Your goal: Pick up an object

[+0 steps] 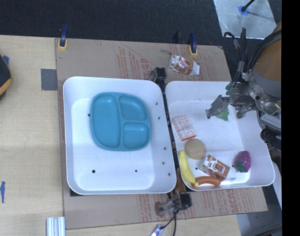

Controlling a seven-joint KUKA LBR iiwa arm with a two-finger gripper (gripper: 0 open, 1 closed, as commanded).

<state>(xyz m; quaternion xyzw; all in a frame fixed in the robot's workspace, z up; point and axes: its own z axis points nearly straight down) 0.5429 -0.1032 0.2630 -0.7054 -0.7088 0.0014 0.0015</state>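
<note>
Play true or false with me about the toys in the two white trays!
1. The blue plate lies in the left tray. True.
2. The banana sits in the left tray. False: it lies in the right tray, near its front left corner.
3. The purple grapes are in the right tray. True.
4. The tool hangs over the blue plate. False: it is over the right tray, by something green.
5. A small packet lies on the cardboard outside both trays. True.
</note>
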